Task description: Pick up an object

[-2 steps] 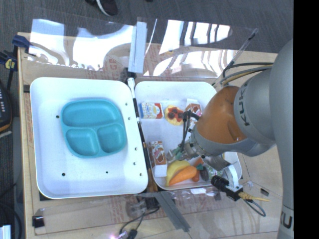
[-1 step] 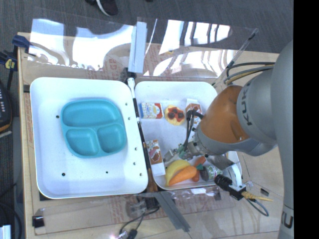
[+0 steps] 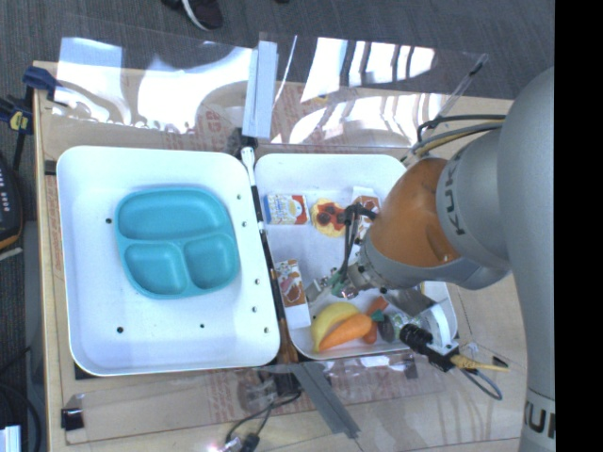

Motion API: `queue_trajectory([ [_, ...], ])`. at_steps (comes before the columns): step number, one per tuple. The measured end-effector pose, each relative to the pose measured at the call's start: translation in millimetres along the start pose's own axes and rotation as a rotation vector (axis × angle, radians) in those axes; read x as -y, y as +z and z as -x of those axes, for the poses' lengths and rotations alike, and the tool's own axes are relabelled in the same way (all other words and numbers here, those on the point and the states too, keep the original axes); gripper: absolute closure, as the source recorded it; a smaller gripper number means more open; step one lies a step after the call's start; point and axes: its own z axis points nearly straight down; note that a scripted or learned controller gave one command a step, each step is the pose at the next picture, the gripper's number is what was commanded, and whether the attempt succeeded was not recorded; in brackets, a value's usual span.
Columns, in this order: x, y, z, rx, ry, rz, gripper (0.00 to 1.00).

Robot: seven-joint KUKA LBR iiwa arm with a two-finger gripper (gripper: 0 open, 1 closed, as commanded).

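Two white bins side by side: left bin (image 3: 85, 337) with a teal tray (image 3: 177, 240); right bin (image 3: 311, 169) with banana (image 3: 327, 321), carrot (image 3: 350, 330), small packets. Gripper (image 3: 350, 281) just above banana; finger state impossible to tell.

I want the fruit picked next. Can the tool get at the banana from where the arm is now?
Probably yes: the banana lies uncovered beside the carrot, and the tool hangs just above it.

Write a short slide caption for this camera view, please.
KUKA arm reaches into right bin of toy food; blue tray in left bin.
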Motion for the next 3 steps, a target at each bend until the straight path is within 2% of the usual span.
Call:
queue_trajectory([
  [1, -56.3, 1.9, 16.3, 0.006, -0.386, -0.006, 0.00],
  [2, -98.5, -86.0, 89.3, -0.046, -0.399, -0.001, 0.00],
  [3, -149.3, -12.0, 77.6, -0.049, -0.397, -0.004, 0.00],
])
